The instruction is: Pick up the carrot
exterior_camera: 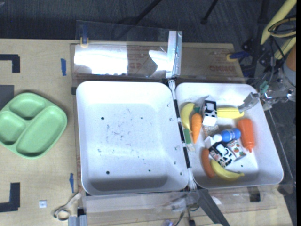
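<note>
Two bins sit side by side, and the carrot [196,122] lies in the right bin [270,166], just beside a banana [187,112] near its left wall. Reaching has barely begun, by my judgement: the gripper [275,94] hangs at that bin's upper right edge, well apart from the carrot, its state impossible to tell. Next it must cross leftward and descend

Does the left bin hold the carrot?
No. The carrot lies in the right bin among bananas and other items; the left bin has none.
</note>
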Motion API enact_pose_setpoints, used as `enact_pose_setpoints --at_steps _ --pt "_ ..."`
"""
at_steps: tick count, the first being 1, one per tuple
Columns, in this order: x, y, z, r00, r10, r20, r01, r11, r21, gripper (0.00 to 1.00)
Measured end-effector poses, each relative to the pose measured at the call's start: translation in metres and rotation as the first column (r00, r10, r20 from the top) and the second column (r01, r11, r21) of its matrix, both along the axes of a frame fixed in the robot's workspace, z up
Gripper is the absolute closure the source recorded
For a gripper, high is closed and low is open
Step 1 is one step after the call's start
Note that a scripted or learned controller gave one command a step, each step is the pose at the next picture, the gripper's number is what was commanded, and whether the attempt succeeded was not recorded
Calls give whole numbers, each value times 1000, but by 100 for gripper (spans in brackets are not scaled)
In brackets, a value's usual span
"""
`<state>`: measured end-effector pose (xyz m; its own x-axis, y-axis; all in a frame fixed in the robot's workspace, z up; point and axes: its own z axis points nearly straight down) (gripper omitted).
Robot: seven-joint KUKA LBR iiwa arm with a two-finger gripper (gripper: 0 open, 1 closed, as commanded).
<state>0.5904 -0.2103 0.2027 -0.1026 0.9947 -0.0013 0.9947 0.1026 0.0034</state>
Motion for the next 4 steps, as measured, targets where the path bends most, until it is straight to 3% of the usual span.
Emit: enact_pose_setpoints --at_steps 4 --pt "0 0 0 1000 0 0 0 1000 0 0"
